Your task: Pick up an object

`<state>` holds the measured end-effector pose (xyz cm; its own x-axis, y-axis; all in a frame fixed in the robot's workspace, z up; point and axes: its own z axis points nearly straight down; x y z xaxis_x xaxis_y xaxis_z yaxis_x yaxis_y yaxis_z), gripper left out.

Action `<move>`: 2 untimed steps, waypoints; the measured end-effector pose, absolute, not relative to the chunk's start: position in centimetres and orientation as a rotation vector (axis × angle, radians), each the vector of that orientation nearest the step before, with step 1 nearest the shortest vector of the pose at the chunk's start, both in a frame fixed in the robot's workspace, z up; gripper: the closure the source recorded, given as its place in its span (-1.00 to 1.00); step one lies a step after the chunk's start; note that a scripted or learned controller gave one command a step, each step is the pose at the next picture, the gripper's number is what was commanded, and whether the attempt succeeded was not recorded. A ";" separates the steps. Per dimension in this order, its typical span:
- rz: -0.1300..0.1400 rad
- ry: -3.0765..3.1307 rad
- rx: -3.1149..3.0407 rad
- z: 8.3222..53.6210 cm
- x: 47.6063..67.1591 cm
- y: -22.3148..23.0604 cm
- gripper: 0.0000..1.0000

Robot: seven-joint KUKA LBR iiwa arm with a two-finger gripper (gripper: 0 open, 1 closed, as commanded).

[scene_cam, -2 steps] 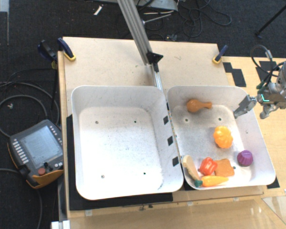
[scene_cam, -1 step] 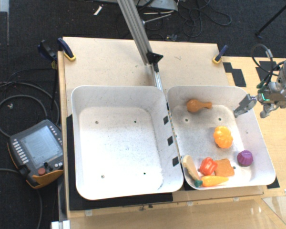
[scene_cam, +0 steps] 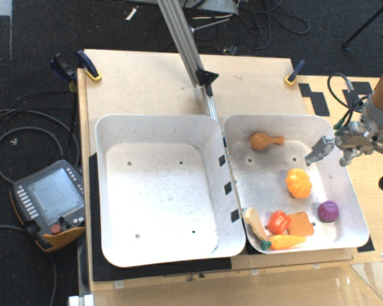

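Hand (scene_cam: 332,150): fingers spread, holding nothing, above right bin (scene_cam: 357,203) rim. Nearest item: orange pepper (scene_cam: 298,183), standing apart. Advice: centre over it, descend straight, then close.

No text, label, brand, number or sign can be read anywhere.
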<state>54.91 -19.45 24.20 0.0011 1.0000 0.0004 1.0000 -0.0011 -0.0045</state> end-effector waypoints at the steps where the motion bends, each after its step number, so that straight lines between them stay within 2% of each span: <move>1: 0.005 -2.216 -2.220 18.1 54.8 -20.2 -1.00; 2: 0.005 -2.216 -2.218 11.9 55.1 -20.6 -1.00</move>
